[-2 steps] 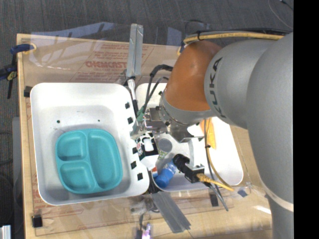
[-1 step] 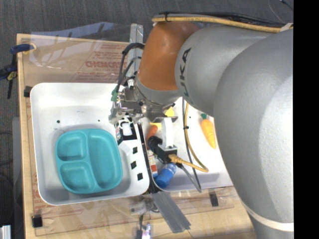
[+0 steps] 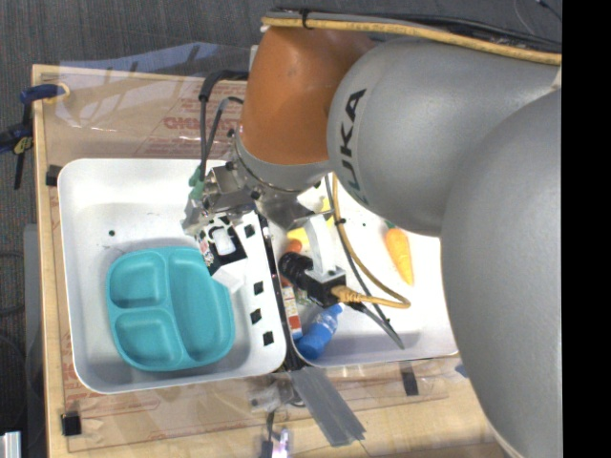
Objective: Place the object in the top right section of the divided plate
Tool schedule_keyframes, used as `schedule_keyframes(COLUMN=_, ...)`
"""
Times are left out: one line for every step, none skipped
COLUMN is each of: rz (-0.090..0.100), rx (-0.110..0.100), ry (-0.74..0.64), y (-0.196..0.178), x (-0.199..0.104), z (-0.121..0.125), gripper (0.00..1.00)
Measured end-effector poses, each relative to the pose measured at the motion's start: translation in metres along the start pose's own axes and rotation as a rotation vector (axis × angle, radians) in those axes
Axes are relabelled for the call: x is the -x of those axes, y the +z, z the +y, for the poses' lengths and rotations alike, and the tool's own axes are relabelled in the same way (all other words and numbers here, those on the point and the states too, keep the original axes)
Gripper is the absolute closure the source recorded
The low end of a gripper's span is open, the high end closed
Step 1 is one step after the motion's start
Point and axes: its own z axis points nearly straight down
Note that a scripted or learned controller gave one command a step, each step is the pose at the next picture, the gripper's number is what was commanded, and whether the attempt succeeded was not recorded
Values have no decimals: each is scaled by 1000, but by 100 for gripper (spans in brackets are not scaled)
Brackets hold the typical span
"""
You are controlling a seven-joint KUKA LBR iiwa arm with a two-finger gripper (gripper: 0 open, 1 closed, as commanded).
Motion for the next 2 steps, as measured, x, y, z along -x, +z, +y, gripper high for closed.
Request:
schedule_keyframes(rz=0, rx=-6, ry=-1, y=80, x=-49, z=56, gripper=100)
schedule_keyframes(rz=0, rx=-5, ry=-1, y=79, x=-49, z=56, gripper=0)
